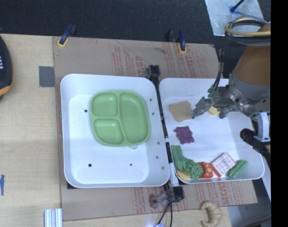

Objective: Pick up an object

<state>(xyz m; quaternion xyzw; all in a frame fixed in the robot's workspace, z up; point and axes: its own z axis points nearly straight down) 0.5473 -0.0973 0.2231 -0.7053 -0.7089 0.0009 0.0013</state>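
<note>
You see a flat tan slice (pixel 180 110) beside a purple cluster (pixel 184 134), with green vegetables (pixel 184 161) along the near rim.

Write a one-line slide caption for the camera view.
Gripper hovers in the right bin beside a tan slice; a green divided plate sits in the left bin.

Arm (pixel 251 74): bulky grey wrist housing, wide orange band above it, black cable loops over the top. Gripper (pixel 206 107): dark metal fingers on a grey-silver mount. Black-and-white fitting lower right, possibly a sensor; blurry.
</note>
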